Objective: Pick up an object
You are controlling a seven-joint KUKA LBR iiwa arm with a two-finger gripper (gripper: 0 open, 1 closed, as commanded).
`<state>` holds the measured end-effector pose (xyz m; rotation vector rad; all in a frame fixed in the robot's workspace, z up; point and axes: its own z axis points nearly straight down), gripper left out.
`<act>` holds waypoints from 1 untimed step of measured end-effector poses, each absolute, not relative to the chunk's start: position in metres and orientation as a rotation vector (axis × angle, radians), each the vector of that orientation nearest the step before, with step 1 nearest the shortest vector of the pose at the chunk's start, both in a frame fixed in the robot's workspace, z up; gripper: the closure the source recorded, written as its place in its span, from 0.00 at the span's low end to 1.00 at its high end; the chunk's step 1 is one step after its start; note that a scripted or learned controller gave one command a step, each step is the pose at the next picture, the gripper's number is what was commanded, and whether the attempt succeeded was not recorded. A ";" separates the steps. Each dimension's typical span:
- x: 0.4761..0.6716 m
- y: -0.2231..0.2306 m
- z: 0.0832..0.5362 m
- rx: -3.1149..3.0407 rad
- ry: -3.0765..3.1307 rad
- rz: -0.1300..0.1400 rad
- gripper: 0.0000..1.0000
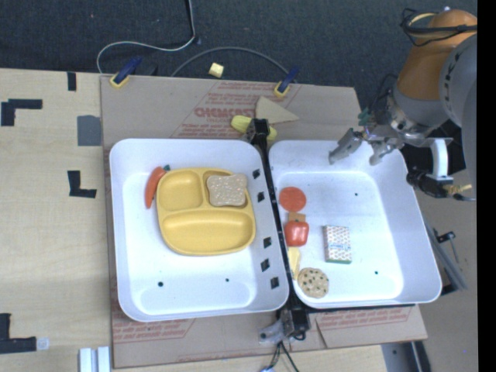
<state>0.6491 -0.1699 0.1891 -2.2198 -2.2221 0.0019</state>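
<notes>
Now the end effector [361,150], its fingers spread wide and holding nothing, hangs at the upper edge of the right bin [387,188], so it should descend straight over the patterned block [337,244], lower centre.

left bin [132,231]: smooth white plastic, faint sheen | right bin [403,231]: same smooth white plastic | divided plate [203,235]: glossy yellow plastic | counter [39,231]: matt pale wood grain | sheet under bins [178,107]: matt brown cardboard, printed red | floor [77,14]: rough dark carpet | gripper [362,149]: dull grey metal
</notes>
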 end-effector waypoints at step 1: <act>0.609 -0.097 0.100 -2.207 -2.218 0.009 0.00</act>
